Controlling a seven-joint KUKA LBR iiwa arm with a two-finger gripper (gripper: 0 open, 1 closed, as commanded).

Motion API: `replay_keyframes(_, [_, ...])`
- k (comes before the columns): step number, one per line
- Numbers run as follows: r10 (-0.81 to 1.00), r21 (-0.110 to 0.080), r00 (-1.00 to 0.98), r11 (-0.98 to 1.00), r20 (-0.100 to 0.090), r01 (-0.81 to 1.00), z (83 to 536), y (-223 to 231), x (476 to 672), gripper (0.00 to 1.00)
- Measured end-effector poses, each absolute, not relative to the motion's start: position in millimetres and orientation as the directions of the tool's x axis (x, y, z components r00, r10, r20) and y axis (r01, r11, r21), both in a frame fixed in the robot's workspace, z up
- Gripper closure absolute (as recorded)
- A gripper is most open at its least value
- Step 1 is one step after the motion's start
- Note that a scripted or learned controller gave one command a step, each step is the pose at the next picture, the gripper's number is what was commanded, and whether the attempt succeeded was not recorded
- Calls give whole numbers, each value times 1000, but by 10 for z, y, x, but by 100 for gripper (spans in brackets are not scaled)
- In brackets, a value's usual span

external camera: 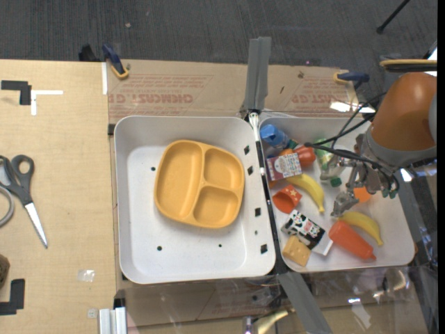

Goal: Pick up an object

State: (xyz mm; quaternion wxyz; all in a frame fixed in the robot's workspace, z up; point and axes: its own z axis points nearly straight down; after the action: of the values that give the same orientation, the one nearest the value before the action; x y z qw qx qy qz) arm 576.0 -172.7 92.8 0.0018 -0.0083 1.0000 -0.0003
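Where the arm point(407, 113) reaches in, its jaws point(345, 202) hang low inside the right bin point(400, 245), and whether they are spread or closed is too small and cluttered by cables to tell. Taking the yellow divided plate point(199, 184) as landmark: it is smooth, rounded plastic with three compartments, lying alone in the left bin point(132, 256). All the toy food lies to its right, across the bins' shared wall: nearest, a red-labelled packet point(287, 164) and a black-and-white carton point(304, 226); further right a curved banana point(312, 190), a second banana point(364, 225) and a matte orange carrot point(352, 239). The jaws hover just above and left of that carrot, nothing visibly between them. A blue item point(272, 135) is partly hidden. Far left of the plate, scissors point(28, 195) rest on the pale wooden worktop point(55, 270); beyond it lies printed cardboard point(181, 92), then dark floor.
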Motion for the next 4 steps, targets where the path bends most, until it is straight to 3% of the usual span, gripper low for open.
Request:
replay_keyframes(1, [-20, -2, -1000, 1000, -9, -20, 1035, -1715, 5780, 100])
replay_keyframes(2, [-20, -2, -1000, 1000, -8, -20, 1030, -1713, 5778, 0])
replay_keyframes(3, [-177, -2, -984, 984, -6, -177, 933, -2221, 5811, 0])
replay_keyframes(4, [-49, 0, -999, 999, -3, -49, 923, -2215, 5072, 0])
